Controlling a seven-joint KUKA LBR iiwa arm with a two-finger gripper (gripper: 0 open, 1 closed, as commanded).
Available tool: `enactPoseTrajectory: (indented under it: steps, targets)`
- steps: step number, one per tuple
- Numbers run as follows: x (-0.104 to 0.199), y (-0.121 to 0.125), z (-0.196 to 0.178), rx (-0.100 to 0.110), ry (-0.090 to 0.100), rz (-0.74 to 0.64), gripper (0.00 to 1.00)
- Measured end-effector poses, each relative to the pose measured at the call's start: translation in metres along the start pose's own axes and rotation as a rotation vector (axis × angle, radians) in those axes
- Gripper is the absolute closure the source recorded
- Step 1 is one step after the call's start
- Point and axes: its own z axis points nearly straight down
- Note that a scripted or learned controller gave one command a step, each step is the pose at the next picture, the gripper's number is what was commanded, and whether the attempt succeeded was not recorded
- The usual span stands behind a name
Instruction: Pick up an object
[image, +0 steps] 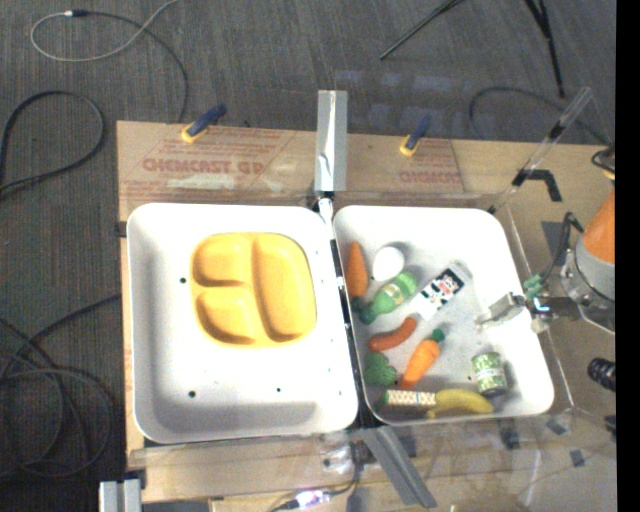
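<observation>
Seen from above, the worktop (140, 150) carries two shallow white bins side by side. The left bin (170, 400) holds one thing: a yellow tray (255, 288) with three compartments, lying toward the bin's upper middle.

The right bin (500, 240) holds the loose objects, all well apart from the tray. There are two carrots: one carrot (356, 270) lies along the bin's left wall, and a second carrot (423, 361) with a green top lies tilted near the middle. Between them sit one white egg (388, 262), one green bottle (392, 294) and one red sausage (393, 334). One white bottle with a black label (444, 288) lies slanted just right of the green bottle. One piece of broccoli (379, 371) sits near the lower left corner, with one small patterned bar (411, 398) just below it and one banana (462, 402) touching the bar's right end. One green can (489, 371) stands near the banana.

The jaws (503, 311) reach in over the right bin's right side, above bare floor between the white bottle and the green can; nothing sits between them, and whether they stand wide or narrow I cannot tell. The arm's orange band (603, 232) shows at the right edge.
</observation>
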Motion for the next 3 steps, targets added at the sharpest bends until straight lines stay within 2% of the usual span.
enactPoseTrajectory:
  steps: [1,2,3]
  targets:
    - [0.0029,0.0144,0.0996,-0.008,0.008,-0.052,0.00]
    - [0.0023,0.0133,0.0920,-0.005,0.005,-0.052,1.00]
    - [0.0034,0.0133,0.0921,-0.003,0.007,-0.053,0.00]
